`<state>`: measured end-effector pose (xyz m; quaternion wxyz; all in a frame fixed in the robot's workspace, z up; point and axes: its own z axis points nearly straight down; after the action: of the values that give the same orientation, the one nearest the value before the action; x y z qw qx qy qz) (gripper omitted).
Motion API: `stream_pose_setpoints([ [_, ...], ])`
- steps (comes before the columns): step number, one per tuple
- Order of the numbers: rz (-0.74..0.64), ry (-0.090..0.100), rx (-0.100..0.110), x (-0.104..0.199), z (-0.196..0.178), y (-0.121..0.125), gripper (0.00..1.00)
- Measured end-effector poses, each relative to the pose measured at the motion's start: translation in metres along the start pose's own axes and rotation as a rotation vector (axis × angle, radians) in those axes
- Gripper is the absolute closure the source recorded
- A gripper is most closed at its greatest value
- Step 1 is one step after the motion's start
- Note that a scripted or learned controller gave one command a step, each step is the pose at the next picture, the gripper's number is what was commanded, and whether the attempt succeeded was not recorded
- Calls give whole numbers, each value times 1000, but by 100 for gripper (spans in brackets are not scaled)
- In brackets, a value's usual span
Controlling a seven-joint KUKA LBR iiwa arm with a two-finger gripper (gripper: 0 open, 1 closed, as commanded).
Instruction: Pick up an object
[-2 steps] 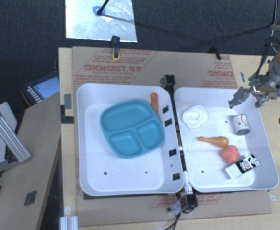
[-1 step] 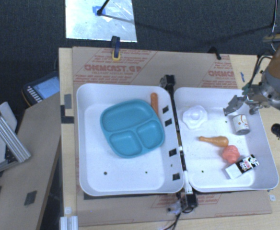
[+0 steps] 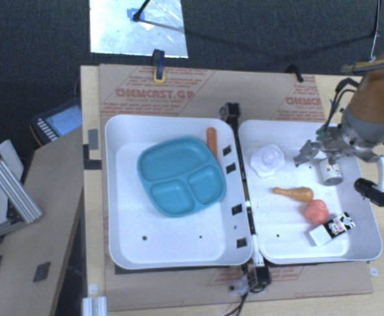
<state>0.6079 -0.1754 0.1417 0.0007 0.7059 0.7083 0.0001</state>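
Observation:
The right bin (image 3: pixel 369 242) holds a white round lidded piece (image 3: pixel 267 160), a tan drumstick-shaped toy (image 3: pixel 294 192), a pink ball (image 3: pixel 316 210) and a small black-and-white box (image 3: pixel 331 229). My gripper (image 3: pixel 320 158) hangs over the upper right part of this bin, to the right of the white piece and above the drumstick toy. A small pale cylinder (image 3: pixel 331 172) shows just beneath the gripper; I cannot tell whether it is a loose object or part of the hand. Nothing is clearly seen held.
The left bin (image 3: pixel 123 242) carries a blue divided plate (image 3: pixel 181 175) and an orange stick-like toy (image 3: pixel 211 141) by its right wall. A black divider (image 3: pixel 241 189) runs between the bins. The arm's orange band (image 3: pixel 376 84) stands above the right bin's far corner.

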Motion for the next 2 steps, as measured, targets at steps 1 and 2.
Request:
stream_pose_setpoints([
  [1, -1, -1, -4, 0, -12, 1, 100],
  [2, 0, -1, -6, -5, -57, 6, 100],
])
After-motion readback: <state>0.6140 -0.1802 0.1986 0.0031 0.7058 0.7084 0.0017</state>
